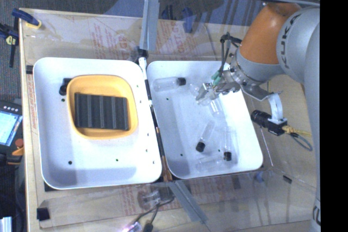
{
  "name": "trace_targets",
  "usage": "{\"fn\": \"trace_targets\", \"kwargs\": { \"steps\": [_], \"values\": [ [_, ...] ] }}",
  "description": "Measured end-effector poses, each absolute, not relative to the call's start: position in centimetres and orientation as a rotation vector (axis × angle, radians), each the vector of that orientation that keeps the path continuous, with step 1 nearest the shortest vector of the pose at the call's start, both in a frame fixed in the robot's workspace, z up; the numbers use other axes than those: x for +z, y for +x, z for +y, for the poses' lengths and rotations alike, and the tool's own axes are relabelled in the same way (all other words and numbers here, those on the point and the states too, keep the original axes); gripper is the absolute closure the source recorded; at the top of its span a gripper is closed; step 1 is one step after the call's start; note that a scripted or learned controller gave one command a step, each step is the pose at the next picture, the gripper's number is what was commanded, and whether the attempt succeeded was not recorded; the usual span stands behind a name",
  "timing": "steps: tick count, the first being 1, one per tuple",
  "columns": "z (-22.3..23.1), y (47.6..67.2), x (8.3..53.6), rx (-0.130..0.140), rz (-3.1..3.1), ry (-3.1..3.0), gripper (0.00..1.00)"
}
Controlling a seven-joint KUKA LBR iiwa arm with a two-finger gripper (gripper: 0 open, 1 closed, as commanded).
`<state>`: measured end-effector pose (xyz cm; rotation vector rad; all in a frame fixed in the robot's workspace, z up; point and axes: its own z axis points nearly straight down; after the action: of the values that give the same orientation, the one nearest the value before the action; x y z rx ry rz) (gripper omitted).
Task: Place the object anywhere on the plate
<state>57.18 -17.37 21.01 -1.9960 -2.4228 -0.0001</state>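
A yellow plate (pixel 101 105) with a dark ribbed middle sits in the left bin (pixel 49 160). Several clear vials with black caps lie in the right bin (pixel 179 165): one near the back left corner (pixel 168 83), two toward the front (pixel 205 135) (pixel 226 145), and another by the front wall (pixel 208 161). My gripper (pixel 206 91) hangs low over the back middle of the right bin, just above another clear vial (pixel 215 106). Whether it holds anything is unclear against the white floor.
The raised walls where the two bins meet (pixel 152 117) run between the vials and the plate. The arm's orange band (pixel 263 35) and wrist lean over the right bin's back right corner. A blue-handled clamp (pixel 27 18) sits on the bench at the far left.
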Motion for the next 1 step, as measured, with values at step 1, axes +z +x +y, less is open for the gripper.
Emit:
{"fn": "trace_targets", "kwargs": {
  "steps": [1],
  "values": [
    [-11.21, 56.52, 21.03, 0.004, -2.539, -1.842, 1.00]
  ]
}}
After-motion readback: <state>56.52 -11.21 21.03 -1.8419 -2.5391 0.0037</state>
